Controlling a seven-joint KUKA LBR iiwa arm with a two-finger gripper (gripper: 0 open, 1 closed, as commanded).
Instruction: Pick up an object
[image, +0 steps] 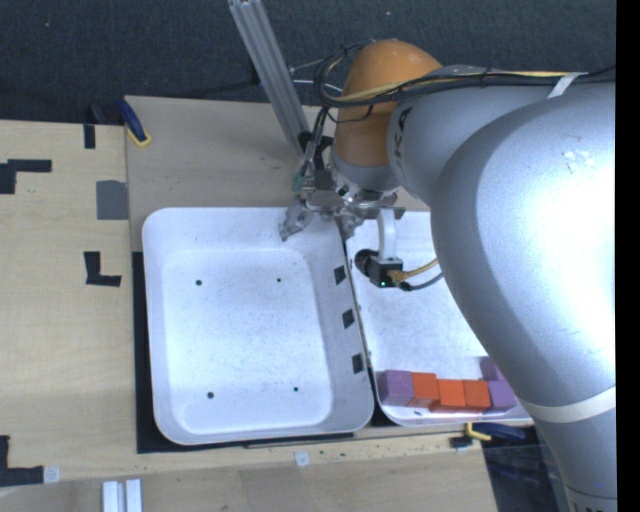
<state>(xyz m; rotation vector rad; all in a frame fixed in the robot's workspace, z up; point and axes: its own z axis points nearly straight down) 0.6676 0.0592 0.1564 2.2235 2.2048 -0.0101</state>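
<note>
My gripper (316, 226) hangs over the back right corner of the left bin (170, 300), near the divide between the two bins. Its two fingers stand apart, open, and nothing shows between them. A row of small blocks lies at the front edge of the right bin (420, 320): a purple block (398, 385), an orange block (424, 388), a second orange block (466, 394) and another purple block (497, 392) partly hidden by the arm. The gripper is well behind these blocks and not touching them.
The big grey arm (530, 230) with its orange band (375, 90) covers most of the right bin. A slanted metal rail (270, 70) rises behind the bins. The wooden bench (60, 330) lies to the left, with black tape marks.
</note>
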